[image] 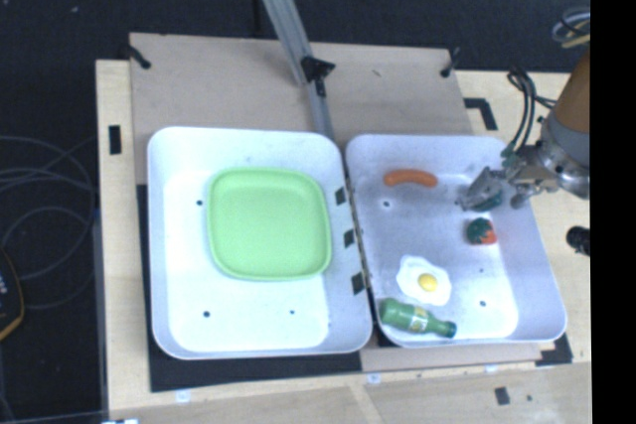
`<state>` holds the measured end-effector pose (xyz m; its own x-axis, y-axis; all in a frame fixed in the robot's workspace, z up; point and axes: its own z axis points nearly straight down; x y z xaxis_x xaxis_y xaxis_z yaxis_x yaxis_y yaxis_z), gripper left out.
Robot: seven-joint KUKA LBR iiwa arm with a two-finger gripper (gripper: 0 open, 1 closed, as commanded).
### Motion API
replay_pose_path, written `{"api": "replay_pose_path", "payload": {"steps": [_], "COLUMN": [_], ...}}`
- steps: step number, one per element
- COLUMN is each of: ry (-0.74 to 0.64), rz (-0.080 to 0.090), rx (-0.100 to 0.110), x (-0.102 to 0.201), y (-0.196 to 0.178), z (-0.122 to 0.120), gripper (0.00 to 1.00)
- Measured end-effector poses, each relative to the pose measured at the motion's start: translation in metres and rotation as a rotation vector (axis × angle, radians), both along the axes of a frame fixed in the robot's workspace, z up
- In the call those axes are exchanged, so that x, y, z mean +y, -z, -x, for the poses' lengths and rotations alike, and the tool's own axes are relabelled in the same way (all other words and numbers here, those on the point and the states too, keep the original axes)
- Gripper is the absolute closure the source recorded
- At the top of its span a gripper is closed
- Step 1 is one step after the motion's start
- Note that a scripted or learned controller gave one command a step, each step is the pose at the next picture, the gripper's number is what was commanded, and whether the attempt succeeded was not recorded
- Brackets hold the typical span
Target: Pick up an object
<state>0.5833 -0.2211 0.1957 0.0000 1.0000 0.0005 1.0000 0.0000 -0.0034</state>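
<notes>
The small red-and-green toy (482, 231), perhaps a strawberry, lies in the right bin (532, 313) just below the gripper (487, 193). It looks light, hard and rounded, likely slippery; gripping across its middle seems best. The gripper hovers apart from it, holding nothing; how wide it stands I cannot tell. A fried egg (424, 281), green bottle (416, 317) and sausage (410, 178) lie nearby.

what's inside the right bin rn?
Right bin holds four items: an orange sausage, a fried egg, a green bottle lying at the front rim, and a small green-and-red piece. The gripper covers the floor beneath it.
</notes>
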Motion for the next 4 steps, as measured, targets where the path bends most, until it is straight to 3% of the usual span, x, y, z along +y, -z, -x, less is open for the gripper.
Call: {"api": "replay_pose_path", "payload": {"steps": [1,2,3,4], "ry": [0.001,0.000,0.001,0.000], "rz": [0.000,0.001,0.001,0.002], "rx": [0.001,-0.002,-0.006,-0.009], "x": [-0.005,-0.006,-0.006,-0.006], "y": [0.060,0.096,0.084,0.020], "z": [0.007,0.007,0.006,0.005], "gripper": [0.00,0.00,1.00,1.00]}}
